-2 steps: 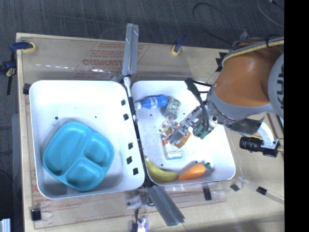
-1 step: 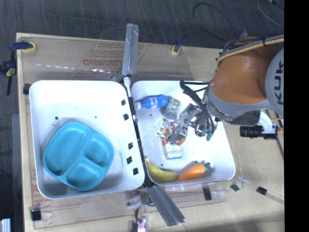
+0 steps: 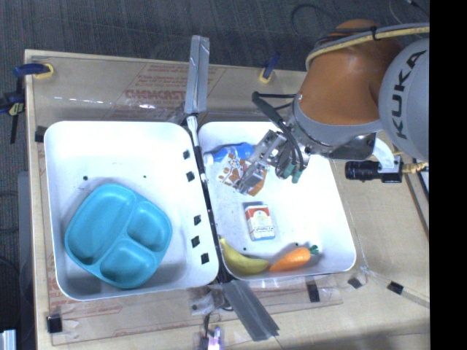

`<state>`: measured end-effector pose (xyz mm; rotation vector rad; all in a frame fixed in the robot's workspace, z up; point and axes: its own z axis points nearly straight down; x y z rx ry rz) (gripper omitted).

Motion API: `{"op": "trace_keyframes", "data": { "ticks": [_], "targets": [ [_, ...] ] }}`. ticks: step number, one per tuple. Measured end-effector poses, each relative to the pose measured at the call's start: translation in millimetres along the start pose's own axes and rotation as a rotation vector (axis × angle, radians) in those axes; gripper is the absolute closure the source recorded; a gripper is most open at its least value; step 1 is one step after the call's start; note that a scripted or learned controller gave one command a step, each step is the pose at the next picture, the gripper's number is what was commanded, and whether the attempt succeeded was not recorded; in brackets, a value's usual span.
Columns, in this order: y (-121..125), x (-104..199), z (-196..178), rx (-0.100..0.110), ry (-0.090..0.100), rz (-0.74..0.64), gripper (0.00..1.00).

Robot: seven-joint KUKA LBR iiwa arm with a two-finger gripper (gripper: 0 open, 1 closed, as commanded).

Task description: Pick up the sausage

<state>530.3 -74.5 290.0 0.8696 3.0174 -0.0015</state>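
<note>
My gripper (image 3: 257,172) hung over the right bin's (image 3: 332,188) back-left corner; I couldn't tell its state. A carrot (image 3: 290,259) lay along the front edge.

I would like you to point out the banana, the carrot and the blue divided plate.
banana (image 3: 244,261): camera view, on the middle of its yellow curve.
carrot (image 3: 290,259): camera view, on its orange body.
blue divided plate (image 3: 82,234): camera view, on its left rim.
</note>
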Motion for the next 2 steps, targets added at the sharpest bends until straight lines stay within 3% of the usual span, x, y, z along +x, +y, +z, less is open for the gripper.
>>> {"op": "trace_keyframes", "data": {
  "ticks": [1, 2],
  "targets": [
    [-8, 2, -126, -0.001, -0.003, -0.027, 1.0],
    [-34, 30, 3, 0.001, 0.001, 0.196, 1.0]
  ]
}}
